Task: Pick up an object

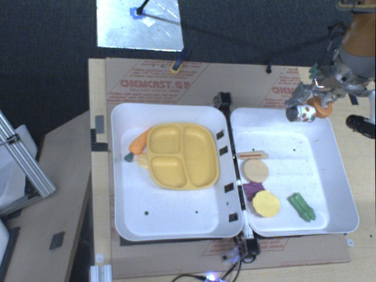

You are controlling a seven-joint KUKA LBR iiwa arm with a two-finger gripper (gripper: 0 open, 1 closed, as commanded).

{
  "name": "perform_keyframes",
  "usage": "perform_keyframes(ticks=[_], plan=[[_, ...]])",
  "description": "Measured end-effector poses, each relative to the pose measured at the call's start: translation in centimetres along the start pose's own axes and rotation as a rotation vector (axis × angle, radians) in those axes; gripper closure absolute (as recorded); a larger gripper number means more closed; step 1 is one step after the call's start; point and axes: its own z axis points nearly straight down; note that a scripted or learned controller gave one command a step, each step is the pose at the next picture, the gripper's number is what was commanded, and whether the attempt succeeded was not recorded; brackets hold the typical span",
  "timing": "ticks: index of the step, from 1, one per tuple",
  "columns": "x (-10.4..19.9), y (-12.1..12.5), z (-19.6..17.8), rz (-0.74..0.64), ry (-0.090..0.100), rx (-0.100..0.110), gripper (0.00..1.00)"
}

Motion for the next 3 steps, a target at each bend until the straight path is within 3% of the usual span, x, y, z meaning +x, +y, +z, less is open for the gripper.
perform_keyframes(ticks=[1, 3], plan=[[0.4, -1.0, 5.0, 0.001, 0.001, 0.004, 0.00], [-0.4, 0.0, 14.2, 0.002, 0.001, 0.003, 0.00]])
